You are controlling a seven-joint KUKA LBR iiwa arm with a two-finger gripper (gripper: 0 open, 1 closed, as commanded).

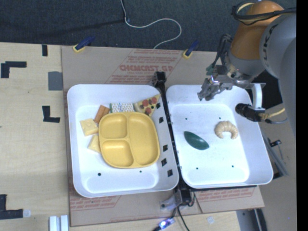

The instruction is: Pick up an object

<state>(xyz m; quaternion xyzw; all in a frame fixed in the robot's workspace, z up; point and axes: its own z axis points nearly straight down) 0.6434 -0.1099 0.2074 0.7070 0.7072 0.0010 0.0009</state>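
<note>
While the jaws (pixel 208 93), their spread impossible to judge, hang over the right bin's (pixel 255 174) far edge, the croissant (pixel 226 129) lies nearer; a descent here risks closing on nothing.

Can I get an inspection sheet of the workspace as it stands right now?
Surface: two white bins side by side on cardboard; left bin, right bin.
Job's things: croissant and dark green piece lie apart in the right bin.
Clutter: yellow divided plate in the left bin, small toy foods tucked along its far and left edges.
Grippers: gripper hangs over the right bin's far edge, holding nothing.
Cables: white cable loops on the dark floor beyond the bench.
Surroundings: black tape marks on the wooden bench.
</note>
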